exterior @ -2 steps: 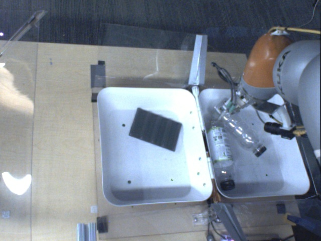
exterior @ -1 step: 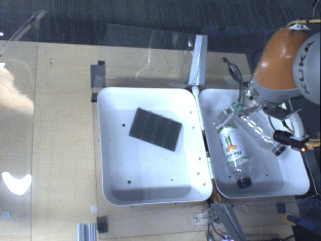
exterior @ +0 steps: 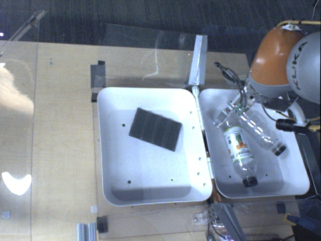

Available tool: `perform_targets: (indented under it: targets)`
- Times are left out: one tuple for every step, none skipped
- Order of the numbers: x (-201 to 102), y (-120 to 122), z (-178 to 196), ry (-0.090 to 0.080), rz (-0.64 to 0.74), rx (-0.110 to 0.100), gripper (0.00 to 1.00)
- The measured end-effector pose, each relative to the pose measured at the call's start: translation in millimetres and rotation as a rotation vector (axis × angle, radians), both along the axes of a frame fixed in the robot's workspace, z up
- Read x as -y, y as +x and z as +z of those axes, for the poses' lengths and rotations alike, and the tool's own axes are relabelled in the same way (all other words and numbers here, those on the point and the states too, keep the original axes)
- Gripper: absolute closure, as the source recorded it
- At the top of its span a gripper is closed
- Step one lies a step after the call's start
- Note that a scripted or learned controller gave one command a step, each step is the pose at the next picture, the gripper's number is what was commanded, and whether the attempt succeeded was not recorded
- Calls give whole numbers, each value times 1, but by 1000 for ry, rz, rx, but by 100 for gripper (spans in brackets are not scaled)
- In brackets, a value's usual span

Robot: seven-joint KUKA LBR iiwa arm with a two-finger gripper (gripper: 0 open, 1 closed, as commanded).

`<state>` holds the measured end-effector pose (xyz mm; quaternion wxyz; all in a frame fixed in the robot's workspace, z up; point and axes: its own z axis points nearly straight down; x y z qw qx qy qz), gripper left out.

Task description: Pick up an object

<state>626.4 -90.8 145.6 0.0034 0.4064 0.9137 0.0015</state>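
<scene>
1. Here, the gripper (exterior: 234, 106) is hanging over the upper part of the right bin (exterior: 296, 182); whether its fingers are wide or narrow, I cannot tell.
2. Two clear plastic bottles are lying there, crossing: a labelled bottle (exterior: 238, 147) and a plain bottle (exterior: 261, 132), probably the target.
3. A flat, dark, ribbed rectangular pad (exterior: 155, 129) is lying in the left bin (exterior: 113, 185) on the wooden desk (exterior: 55, 149).

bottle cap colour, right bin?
Black, on both clear bottles' caps; camera view shows it.
</scene>
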Motion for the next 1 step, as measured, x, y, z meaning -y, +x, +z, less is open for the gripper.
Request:
perform_targets:
  targets:
    - [28,-39,-56,0,-91,8,0]
